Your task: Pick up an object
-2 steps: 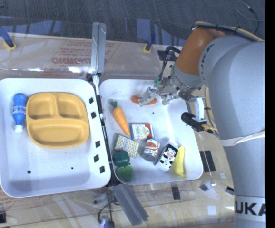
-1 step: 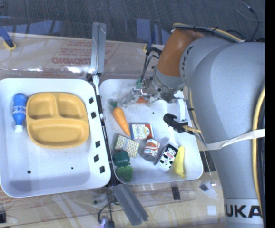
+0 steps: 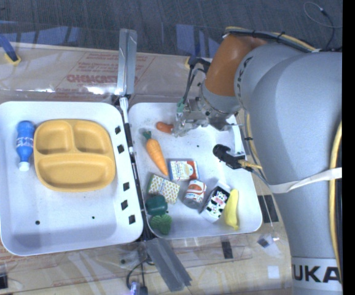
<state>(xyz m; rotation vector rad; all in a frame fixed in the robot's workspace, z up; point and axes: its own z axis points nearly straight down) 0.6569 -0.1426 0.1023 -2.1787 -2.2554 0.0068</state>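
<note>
The tool (image 3: pixel 181 126) is hanging low over the far end of the right shallow white bin (image 3: pixel 251 223), its tips blurring together, so I cannot tell its state. A small orange-red sausage-shaped toy (image 3: pixel 163 127) is lying just beside it, partly hiding behind the tool. A long orange plastic carrot (image 3: pixel 155 153) is lying nearby.

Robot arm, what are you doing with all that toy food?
The robot arm is reaching into the right bin from the right, trying to pick something up. Its gripper is down near the bin's far edge, next to a small orange-red piece of food and just beyond the carrot. Whether it holds anything cannot be told. A banana, a can and some broccoli lie nearer the front. The left bin holds a yellow tray and a blue bottle.
</note>
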